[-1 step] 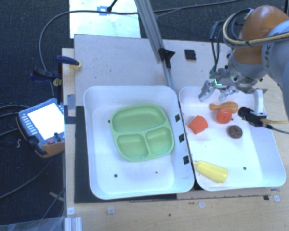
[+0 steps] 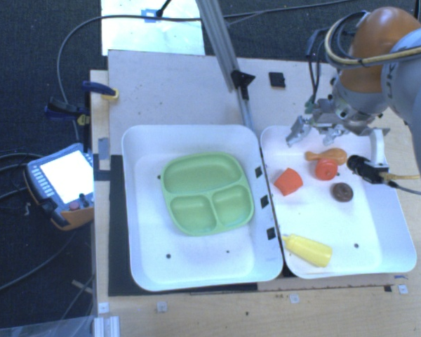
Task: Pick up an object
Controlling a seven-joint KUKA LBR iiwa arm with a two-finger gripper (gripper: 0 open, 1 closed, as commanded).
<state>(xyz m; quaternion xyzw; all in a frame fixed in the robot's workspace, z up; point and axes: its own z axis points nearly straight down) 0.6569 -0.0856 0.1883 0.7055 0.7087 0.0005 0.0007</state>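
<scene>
Nothing picked yet: gripper (image 2: 310, 126) hangs open and empty over right bin (image 2: 389, 248) far edge, nearest the carrot-like toy (image 2: 326, 155).

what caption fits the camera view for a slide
Open gripper poised over right bin of toys, orange block nearest; green divided plate in left bin.

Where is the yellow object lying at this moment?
The yellow object lies in the right bin, near its front left corner, below the orange block and apart from it.
</scene>
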